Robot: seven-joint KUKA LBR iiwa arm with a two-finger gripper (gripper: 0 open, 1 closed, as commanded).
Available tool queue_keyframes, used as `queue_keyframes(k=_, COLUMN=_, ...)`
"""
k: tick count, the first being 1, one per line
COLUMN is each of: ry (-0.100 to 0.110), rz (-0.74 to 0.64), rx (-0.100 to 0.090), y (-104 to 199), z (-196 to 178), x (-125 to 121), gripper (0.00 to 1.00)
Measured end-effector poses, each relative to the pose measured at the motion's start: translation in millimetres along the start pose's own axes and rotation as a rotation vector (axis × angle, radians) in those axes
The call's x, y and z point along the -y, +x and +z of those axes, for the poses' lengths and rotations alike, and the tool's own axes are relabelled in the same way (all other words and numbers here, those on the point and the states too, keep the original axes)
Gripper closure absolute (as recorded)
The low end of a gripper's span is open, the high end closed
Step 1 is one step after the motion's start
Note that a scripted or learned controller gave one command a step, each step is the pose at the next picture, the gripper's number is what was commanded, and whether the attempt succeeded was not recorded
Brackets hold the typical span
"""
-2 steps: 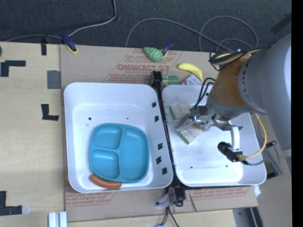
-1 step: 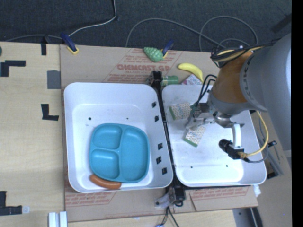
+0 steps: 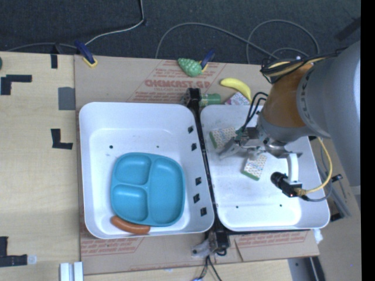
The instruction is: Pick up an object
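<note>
Overhead slanted view of a bench (image 3: pixel 35 157) bearing two shallow white bins side by side on a sheet of brown cardboard (image 3: pixel 158 84). Left bin (image 3: pixel 96 119): holds a blue sectioned plate (image 3: pixel 147 188) with three compartments, lying flat toward the near half of the bin; an orange sausage-shaped toy (image 3: pixel 130 225) lies just beside the plate's near edge, against the bin's near wall. Right bin (image 3: pixel 263 215): holds two small patterned packets. One packet (image 3: pixel 222 136), pale with a red-and-green print, lies near the bin's far left part; the other packet (image 3: pixel 255 167), of similar print, lies tilted toward the middle of the bin, well apart from the near wall.

Arm (image 3: pixel 328 92): grey, with an orange band (image 3: pixel 284 98) above the wrist, reaching in from the right over the right bin. Gripper (image 3: pixel 237 145): low over the bin floor, between the two packets; a grey finger (image 3: pixel 227 150) angles out to the left, just beside the first packet. Whether the jaws are spread or closed cannot be told from this angle, and no object is seen between them. A yellow cable (image 3: pixel 319 186) loops beside the wrist.

Outside the bins, on the cardboard beyond their far edge: a yellow banana (image 3: pixel 235 87) near the right bin's far corner and a green knobbly toy (image 3: pixel 190 66) further left, with a blue clip (image 3: pixel 87 54) at the cardboard's far left corner. Black cables (image 3: pixel 140 7) trail across the dark floor beyond the bench.
</note>
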State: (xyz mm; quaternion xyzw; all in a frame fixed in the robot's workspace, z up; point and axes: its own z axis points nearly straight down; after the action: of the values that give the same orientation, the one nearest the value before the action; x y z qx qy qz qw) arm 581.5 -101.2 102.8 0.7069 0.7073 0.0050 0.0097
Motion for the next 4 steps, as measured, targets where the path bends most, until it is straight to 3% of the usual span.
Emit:
queue_keyframes(k=1, ry=0.006, rz=-0.001, rx=-0.001, y=-51.8, z=12.2, x=37.2, gripper=0.0)
queue_keyframes(k=2, ry=0.018, rz=0.001, rx=-0.003, y=-124.7, z=-90.2, x=52.6, gripper=0.0)
queue_keyframes(k=3, ry=0.018, rz=0.0, rx=-0.006, y=-104.2, z=16.1, x=53.6, gripper=0.0)
queue_keyframes(k=4, ry=0.016, rz=-0.003, rx=-0.008, y=5.0, z=16.5, x=13.1, gripper=0.0)
